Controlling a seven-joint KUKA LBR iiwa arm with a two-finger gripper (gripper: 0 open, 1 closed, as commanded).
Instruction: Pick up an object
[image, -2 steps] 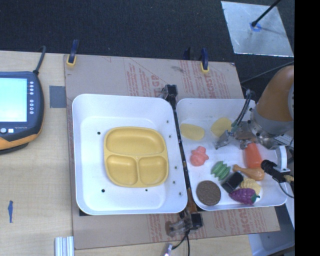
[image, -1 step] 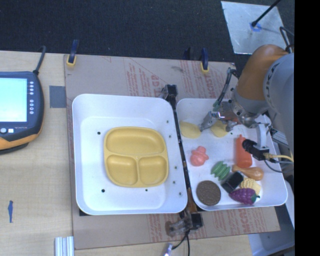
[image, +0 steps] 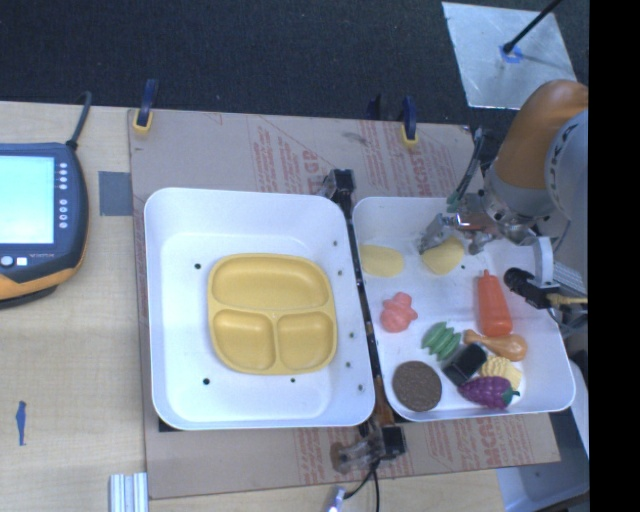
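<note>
My gripper (image: 453, 238) hangs low over the far part of the right bin (image: 560, 400), open, its fingertips (image: 431, 240) straddling the top of a pale yellow toy piece (image: 443, 260). The piece rests on the bin floor and is not lifted. A second pale yellow piece (image: 381, 261) lies to its left. Nearer the camera sit a pink toy (image: 398, 311), an orange carrot (image: 493, 305), a green piece (image: 440, 338), a black block (image: 465, 362), a brown round cookie (image: 416, 384), purple grapes (image: 488, 391) and a yellow corn (image: 505, 372).
The left bin (image: 170, 230) holds a yellow divided plate (image: 272, 311). The arm (image: 540, 150) comes in from the right, above the right bin's far corner. A handheld control pendant (image: 30, 215) lies on the bench at far left. Clamps (image: 408, 118) stand along the cardboard's far edge.
</note>
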